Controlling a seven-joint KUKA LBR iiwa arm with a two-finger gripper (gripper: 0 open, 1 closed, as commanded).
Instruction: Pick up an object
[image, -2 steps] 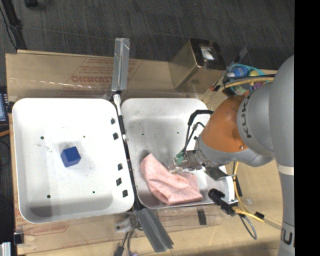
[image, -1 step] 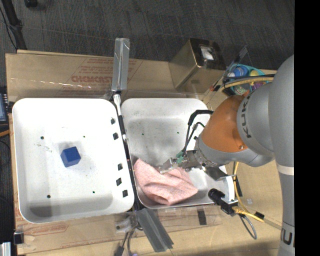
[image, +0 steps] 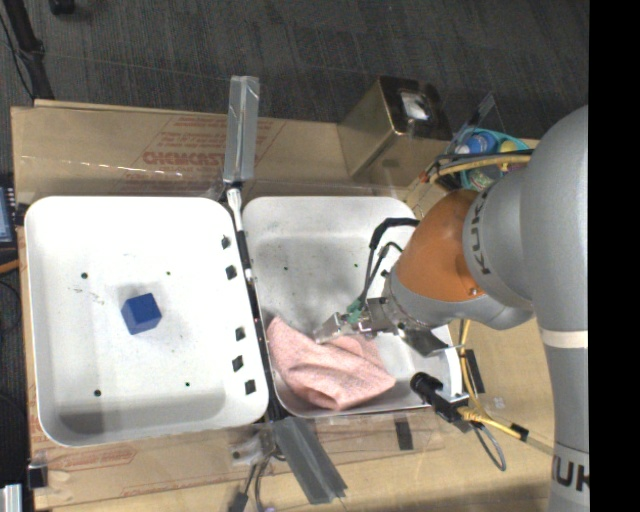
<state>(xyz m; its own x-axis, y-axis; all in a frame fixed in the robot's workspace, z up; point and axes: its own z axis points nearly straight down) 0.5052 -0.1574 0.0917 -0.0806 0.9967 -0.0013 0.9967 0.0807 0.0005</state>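
Pink cloth (image: 330, 368), crumpled, in the near part of the right bin (image: 300, 250), pressed toward the bin's near wall and its left divider side. Hand (image: 342, 322) directly at the cloth's upper edge, touching or just above the folds there; hard to tell which. Fingers too small and too hidden under the wrist to judge as open or closed, and no clear sign of cloth between them. Orange band (image: 440, 260) just behind the hand, then the grey arm (image: 540, 230) bulking in from the right over the bin's right rim.

Blue cube (image: 142, 312) well apart, alone near the middle of the left bin (image: 60, 230), tilted slightly against the bin's edges.

Two white bins side by side, touching along a shared middle rim, with small dark clips along that rim. Grey metal bar (image: 240, 130) standing above the join at the far side, another grey piece (image: 310, 460) at the near side. Brown cardboard (image: 130, 145) with red lettering under and behind the bins on the bench. Tan box (image: 385, 125) behind the right bin. Bundle of coloured cables (image: 480, 150) beside the arm. Dark carpeted floor (image: 300, 40) beyond.
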